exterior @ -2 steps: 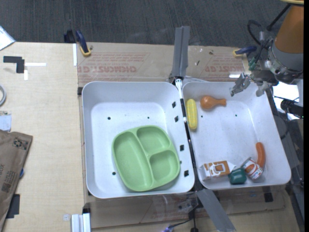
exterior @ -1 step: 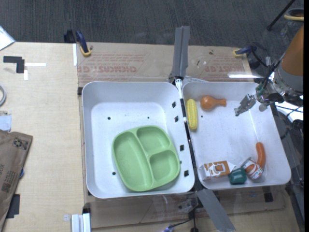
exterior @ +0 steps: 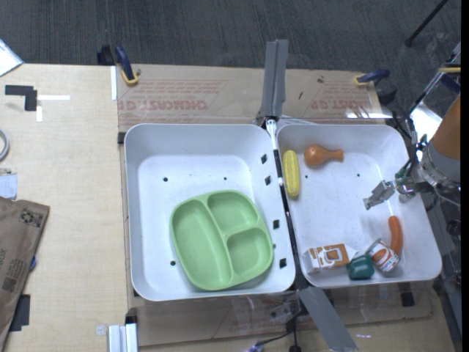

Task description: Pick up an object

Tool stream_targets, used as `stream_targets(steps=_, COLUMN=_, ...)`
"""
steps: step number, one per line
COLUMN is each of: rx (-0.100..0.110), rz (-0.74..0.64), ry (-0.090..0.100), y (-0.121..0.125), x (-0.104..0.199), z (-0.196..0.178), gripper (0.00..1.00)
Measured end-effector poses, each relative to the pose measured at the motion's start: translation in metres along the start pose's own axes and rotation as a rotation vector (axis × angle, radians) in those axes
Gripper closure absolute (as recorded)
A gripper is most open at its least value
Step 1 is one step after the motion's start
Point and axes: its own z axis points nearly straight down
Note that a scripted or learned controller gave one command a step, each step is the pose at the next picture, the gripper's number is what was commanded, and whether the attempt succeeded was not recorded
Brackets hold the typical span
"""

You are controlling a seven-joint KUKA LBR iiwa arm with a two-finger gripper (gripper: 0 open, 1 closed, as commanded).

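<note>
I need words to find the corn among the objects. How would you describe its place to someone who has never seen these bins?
Look in the right bin, along its left wall next to the divider between the bins. The corn lies there lengthwise, near the far end. It is the one yellow thing, long and ridged; the tan gourd-shaped toy beside it is smooth.

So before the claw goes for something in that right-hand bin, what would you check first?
1. Claw is over the right bin, above bare floor: ok.
2. Claw holds nothing yet: ok, nothing shows between its fingers.
3. Fingers open wide enough: cannot tell at this size.
4. An easy target stands apart: ok. The sausage lies nearest, just below the claw; the corn cob and the orange gourd lie apart near the top.
5. Crowding in the lower corner: not ok. The small carton, green toy and can sit bunched together.
6. Green plate in the left bin is out of the way: ok.
</note>
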Motion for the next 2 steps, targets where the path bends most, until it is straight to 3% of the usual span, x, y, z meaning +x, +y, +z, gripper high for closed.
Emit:
stream_targets(steps=1, rx=-0.003, rz=0.182, ry=0.011, y=-0.0350, x=0.0136, z=0.0284, gripper=0.00)
stream_targets(steps=2, rx=-0.004, rz=0.185, ry=0.004, y=-0.0355, x=0.0109, z=0.0195, gripper=1.00)
